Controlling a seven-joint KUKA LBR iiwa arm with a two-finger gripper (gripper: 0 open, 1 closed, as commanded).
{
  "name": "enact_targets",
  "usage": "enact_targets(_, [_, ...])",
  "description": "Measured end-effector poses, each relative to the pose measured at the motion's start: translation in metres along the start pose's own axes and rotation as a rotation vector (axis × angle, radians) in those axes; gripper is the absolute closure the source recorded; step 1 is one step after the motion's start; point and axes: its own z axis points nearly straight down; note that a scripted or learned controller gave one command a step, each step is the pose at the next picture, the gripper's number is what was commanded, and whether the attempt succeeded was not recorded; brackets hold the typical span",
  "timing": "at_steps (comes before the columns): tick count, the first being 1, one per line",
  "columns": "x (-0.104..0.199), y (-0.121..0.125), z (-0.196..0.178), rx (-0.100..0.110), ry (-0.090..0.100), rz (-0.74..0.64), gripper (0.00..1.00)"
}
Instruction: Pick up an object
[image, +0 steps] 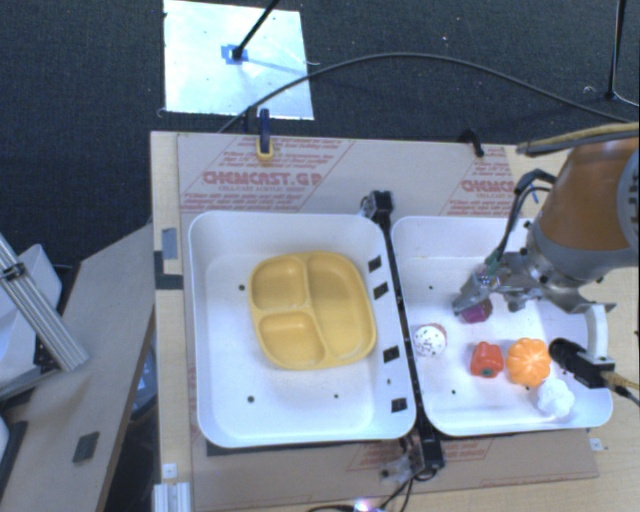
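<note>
Poised low in the right bin (440, 240), end effector (478, 296) directly over a small purple object (476, 312) near the bin's centre; finger state impossible to tell from here. Just toward five o'clock: a red pepper-like piece (487, 359), an orange pumpkin (528, 361) and a white speckled ball (431, 340). Best approach: descend straight, centre over the purple piece, close fully before lifting, avoid nudging neighbours. Yellow divided tray (310, 308) in left bin, untouched.

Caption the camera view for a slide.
Hand low over a purple toy in the right bin; yellow tray in the left.
</note>
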Motion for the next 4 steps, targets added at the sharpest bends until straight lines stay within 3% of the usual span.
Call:
enact_targets(1, [0.000, 0.003, -0.006, -0.013, -0.002, -0.002, 0.00])
enact_targets(3, [0.000, 0.003, 0.098, -0.011, -0.001, 0.000, 0.00])
enact_targets(4, [0.000, 0.004, 0.109, -0.011, -0.001, 0.000, 0.00])
